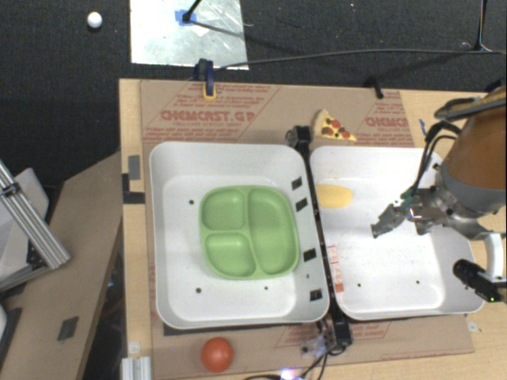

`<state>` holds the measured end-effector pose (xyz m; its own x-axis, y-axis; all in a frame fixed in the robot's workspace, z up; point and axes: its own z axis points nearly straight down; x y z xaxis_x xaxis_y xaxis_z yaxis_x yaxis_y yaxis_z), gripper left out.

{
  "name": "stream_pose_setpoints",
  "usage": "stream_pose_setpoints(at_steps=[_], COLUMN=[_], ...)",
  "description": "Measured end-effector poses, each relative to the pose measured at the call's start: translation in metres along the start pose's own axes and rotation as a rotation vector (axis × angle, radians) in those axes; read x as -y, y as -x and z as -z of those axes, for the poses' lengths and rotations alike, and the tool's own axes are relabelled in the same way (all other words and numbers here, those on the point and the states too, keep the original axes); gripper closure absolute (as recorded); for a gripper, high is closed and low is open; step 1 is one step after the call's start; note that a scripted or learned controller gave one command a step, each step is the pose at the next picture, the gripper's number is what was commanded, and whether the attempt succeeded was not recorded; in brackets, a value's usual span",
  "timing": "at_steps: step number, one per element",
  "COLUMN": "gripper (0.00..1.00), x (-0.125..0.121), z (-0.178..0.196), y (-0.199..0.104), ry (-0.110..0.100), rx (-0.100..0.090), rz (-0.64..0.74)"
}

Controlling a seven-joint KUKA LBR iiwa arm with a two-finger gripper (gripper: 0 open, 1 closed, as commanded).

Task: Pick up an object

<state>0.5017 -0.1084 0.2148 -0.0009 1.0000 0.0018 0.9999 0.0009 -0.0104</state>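
Robotics lab: white bins [238,311] on cardboard-covered bench [261,101], aluminium extrusion frame [32,228], loose cables [356,54].

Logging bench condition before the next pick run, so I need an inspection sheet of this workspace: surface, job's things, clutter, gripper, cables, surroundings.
Surface: brown board printed CHEMCAST, bearing two white bins side by side; left bin, right bin.
Job's things: green divided plate flat in the left bin; yellow oval piece in the right bin, near its upper left corner.
Clutter: toy pizza slice on the board behind the bins; red ball on the board in front of the left bin.
Gripper: gripper over the right bin, right of the yellow piece, nothing seen in it.
Cables: black cable across the dark floor behind.
Surroundings: foil sheet, small white ball.
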Motion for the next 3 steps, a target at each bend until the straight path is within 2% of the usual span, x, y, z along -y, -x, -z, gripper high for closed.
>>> stream_pose_setpoints(at_steps=[1,2,3], gripper=[0.0,0.0,0.0], x=[-0.003,-0.013,-0.005], z=[0.005,-0.045,-0.092], y=[0.0,0.003,0.001], ry=[0.012,0.008,0.009], rx=[0.002,0.001,0.001], rz=[0.003,0.0,0.0])
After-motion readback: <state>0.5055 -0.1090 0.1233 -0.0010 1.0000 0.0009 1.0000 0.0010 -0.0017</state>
